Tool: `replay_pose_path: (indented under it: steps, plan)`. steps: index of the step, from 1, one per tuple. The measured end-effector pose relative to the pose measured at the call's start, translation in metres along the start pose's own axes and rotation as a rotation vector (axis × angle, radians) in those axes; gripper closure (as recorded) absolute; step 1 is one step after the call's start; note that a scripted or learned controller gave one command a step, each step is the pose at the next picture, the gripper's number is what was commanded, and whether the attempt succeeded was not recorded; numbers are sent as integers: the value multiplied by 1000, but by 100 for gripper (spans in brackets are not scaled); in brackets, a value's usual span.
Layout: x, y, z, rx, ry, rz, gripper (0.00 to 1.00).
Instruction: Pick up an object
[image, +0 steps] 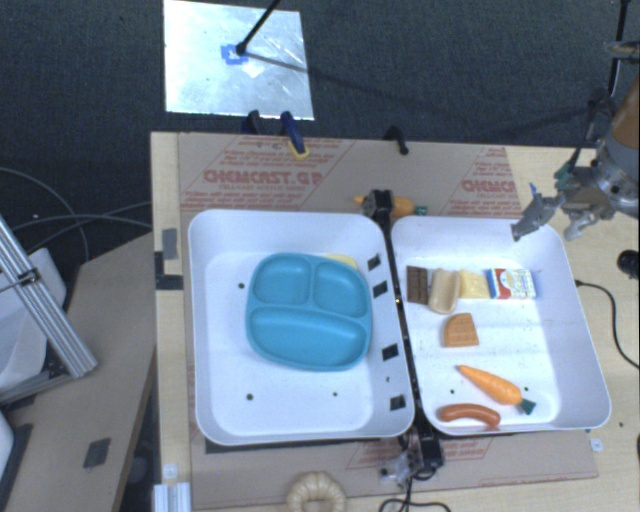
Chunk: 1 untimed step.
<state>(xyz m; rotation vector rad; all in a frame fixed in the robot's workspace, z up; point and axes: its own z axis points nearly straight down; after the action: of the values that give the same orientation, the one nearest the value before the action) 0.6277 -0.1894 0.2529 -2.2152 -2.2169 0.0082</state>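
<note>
My gripper (553, 222) hangs over the far right corner of the right bin (560, 330), fingers spread open with nothing between them. Below and left of it lie a small carton (511, 284), a yellow cheese slice (474, 286), a tan bread roll (444, 290) and a brown chocolate bar (417, 284) in a row. Nearer the front lie a cracker (460, 330), a carrot (491, 384) and a sausage (468, 414).
The left bin (220, 400) holds a blue divided plate (308, 310) with a yellowish item (343, 261) peeking out behind it. A black clip divider (395, 330) joins the bins. A doughnut-shaped thing (316, 493) lies on the bench's front edge.
</note>
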Motion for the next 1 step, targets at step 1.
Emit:
replay_pose_path:
  steps: [1]
  plan:
    - [1,2,-7,-11,-2,-3,0]
